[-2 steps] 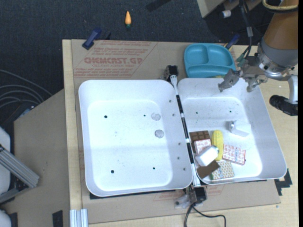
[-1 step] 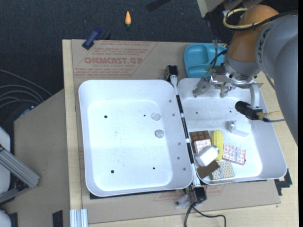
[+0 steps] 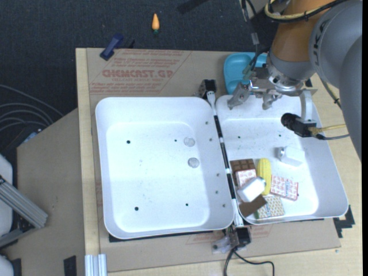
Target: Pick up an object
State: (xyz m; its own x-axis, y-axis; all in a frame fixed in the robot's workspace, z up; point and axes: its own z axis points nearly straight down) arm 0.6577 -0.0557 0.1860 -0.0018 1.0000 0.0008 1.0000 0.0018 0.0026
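White plastic bins number two, side by side on the brown surface (image 3: 144,68). Left bin (image 3: 155,165) holds two small grey discs (image 3: 191,152). Right bin (image 3: 310,171) holds a cluster of about five small packets (image 3: 261,188) at its near end and one white piece (image 3: 287,156). Gripper (image 3: 253,96), fingers spread and holding nothing, hovers over the right bin's far edge, beside a blue object (image 3: 237,71).

Arm (image 3: 339,33) cut off at right edge.
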